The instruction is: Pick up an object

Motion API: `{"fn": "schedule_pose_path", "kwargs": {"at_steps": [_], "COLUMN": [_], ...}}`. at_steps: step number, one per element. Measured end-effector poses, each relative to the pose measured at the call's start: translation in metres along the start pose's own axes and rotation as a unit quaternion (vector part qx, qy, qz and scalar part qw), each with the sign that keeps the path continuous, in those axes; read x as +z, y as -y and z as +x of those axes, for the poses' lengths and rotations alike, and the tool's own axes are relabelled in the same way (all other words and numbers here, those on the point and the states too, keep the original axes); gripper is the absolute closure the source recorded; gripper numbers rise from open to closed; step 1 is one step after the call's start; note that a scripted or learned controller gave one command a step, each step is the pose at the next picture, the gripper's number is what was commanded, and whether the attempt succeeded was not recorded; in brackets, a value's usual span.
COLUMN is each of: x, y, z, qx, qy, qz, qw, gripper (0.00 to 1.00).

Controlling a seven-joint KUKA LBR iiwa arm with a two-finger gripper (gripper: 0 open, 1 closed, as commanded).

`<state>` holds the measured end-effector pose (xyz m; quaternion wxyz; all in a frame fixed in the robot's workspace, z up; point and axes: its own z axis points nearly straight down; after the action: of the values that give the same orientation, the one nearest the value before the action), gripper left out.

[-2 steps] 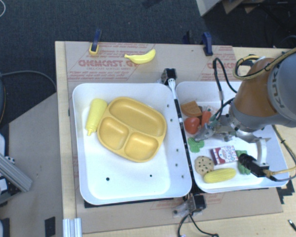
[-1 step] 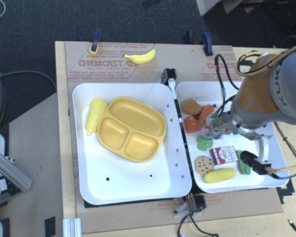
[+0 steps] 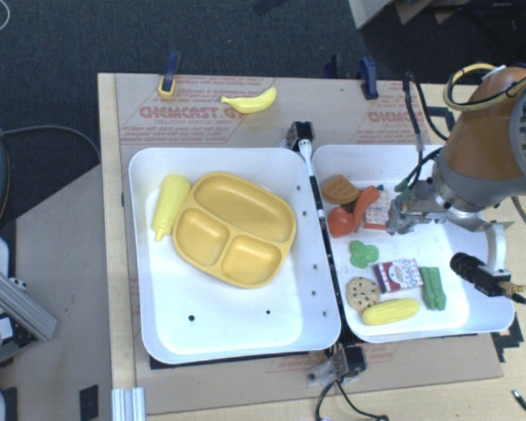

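My gripper (image 3: 400, 216) hangs low over the right bin (image 3: 394, 159), in its middle. Just left of it lie a small white and red carton (image 3: 377, 210), an orange carrot-like piece (image 3: 365, 202) and a red tomato (image 3: 339, 224). A brown bread slice (image 3: 337, 188) sits at the bin's back left. Toward the front lie a green piece (image 3: 363, 254), a purple and white box (image 3: 397, 275), a green pickle (image 3: 433, 288), a cookie (image 3: 361, 293) and a yellow corn cob (image 3: 391, 311). The arm's body hides the right part of the bin.
The left bin (image 3: 245, 323) holds a yellow divided plate (image 3: 234, 228) and a yellow bottle (image 3: 168, 205). A toy banana (image 3: 251, 102) lies on the board behind the bins. A black ridge (image 3: 316, 226) separates the bins.
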<state>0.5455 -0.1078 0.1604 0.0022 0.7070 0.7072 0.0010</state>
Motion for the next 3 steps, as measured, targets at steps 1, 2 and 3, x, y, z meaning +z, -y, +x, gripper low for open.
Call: {"fn": "schedule_pose_path", "kwargs": {"at_steps": [1, 2, 3], "x": [-0.045, -0.066, -0.074], "y": [-0.001, -0.002, -0.028], "z": [0.006, 0.006, 0.056], "qx": [-0.001, -0.001, -0.003], "qy": [0.0, 0.0, -0.001], "qz": [-0.001, 0.0, 0.0], "qw": [1.0, 1.0, 1.0], "gripper": [1.0, 1.0, 1.0]}}
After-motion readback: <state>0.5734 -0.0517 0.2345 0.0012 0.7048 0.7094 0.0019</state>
